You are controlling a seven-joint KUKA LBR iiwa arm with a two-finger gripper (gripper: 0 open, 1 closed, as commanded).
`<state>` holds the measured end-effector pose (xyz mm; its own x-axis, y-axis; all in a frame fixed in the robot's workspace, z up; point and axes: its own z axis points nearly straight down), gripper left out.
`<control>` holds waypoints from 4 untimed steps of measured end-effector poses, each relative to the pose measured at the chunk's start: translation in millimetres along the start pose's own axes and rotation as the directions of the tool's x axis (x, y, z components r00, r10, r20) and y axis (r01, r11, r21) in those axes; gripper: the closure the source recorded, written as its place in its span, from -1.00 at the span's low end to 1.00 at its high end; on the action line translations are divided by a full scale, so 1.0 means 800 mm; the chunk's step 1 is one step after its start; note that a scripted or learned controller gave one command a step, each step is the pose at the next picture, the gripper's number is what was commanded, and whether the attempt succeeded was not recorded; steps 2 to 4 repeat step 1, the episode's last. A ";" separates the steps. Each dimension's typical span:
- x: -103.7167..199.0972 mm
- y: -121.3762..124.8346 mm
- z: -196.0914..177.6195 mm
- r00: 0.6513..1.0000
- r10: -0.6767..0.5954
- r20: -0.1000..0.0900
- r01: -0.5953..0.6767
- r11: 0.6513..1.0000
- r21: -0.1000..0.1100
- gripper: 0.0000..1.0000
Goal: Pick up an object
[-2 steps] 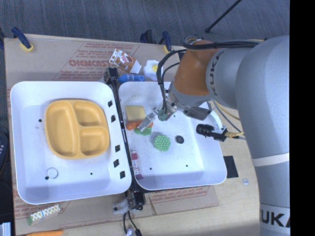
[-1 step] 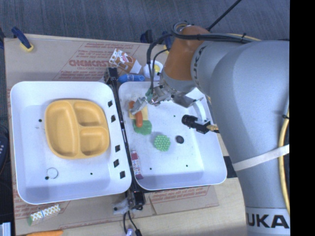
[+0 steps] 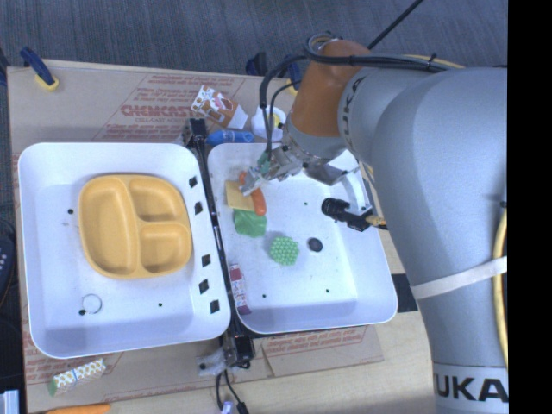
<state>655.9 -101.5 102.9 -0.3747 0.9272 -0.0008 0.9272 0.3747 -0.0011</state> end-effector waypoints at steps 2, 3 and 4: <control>0.084 -0.013 -0.112 1.000 -0.009 -0.001 0.009 1.000 0.000 1.00; 0.084 -0.013 -0.112 1.000 -0.009 -0.001 0.009 1.000 0.000 1.00; 0.084 -0.013 -0.112 1.000 -0.009 -0.001 0.009 1.000 0.000 1.00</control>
